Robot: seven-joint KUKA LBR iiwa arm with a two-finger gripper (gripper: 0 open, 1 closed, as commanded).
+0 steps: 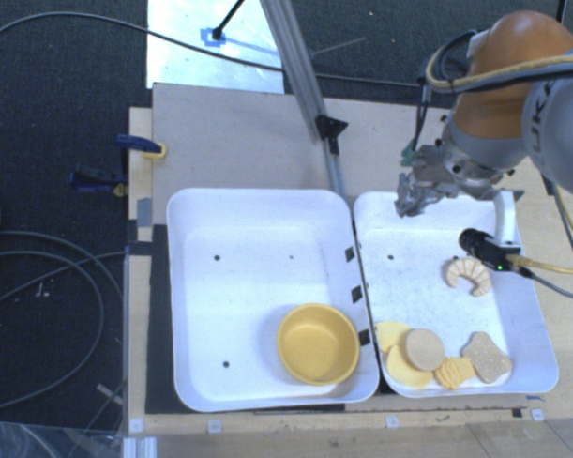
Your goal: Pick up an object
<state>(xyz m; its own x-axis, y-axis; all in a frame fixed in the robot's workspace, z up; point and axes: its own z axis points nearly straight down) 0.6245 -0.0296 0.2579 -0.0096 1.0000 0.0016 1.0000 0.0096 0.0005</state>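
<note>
The grey arm with its orange band (518, 53) reaches in from the right, and its gripper (411, 198) hangs over the far left corner of the right-hand shallow white plastic bin (537, 321); whether the gripper is apart or together I cannot tell, since it is small and dark against the bin rim; nothing is visible in it. The left-hand shallow white plastic bin (220, 259) holds a round yellow plastic bowl (318, 343) near its front right corner, upright, close to the wall shared with the other bin. In the right bin a pale tan croissant-shaped toy (469, 274) lies near the middle right, well apart from the gripper; along the front edge sit a flat yellow disc (401, 358), a round beige cookie-like piece (424, 349) overlapping it, a small ridged orange piece (454, 373) touching that, and a beige bread-slice-shaped piece (486, 359) just beside. Both bins rest on the light wooden counter (233, 137); a blue and yellow clamp (129, 162) grips its left edge.
</note>
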